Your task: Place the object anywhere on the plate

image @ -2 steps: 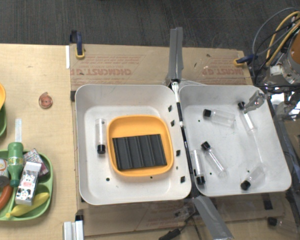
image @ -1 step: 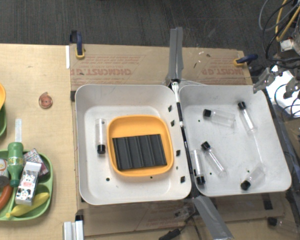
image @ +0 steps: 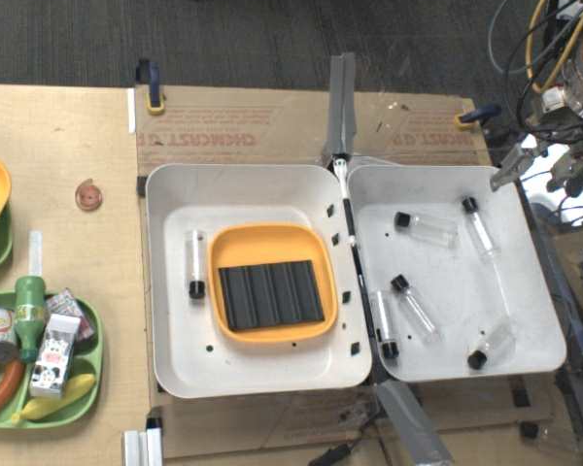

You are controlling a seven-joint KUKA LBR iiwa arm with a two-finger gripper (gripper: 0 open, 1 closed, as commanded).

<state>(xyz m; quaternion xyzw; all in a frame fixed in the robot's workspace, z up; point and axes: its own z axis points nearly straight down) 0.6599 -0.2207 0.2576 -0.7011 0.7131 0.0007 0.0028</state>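
Five clear vials with black caps lay scattered in the right bin [image: 525,260], one vial [image: 410,304] near its middle. The yellow plate [image: 272,246], holding a dark ridged tray [image: 271,294], sat at nine o'clock from them. Pincer [image: 539,158]: grip impossible to tell.

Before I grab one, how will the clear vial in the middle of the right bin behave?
The vial lies on its side and looks cylindrical, so it will probably roll if nudged. Its clear, smooth wall may slip in the jaws. It seems light, possibly fragile.
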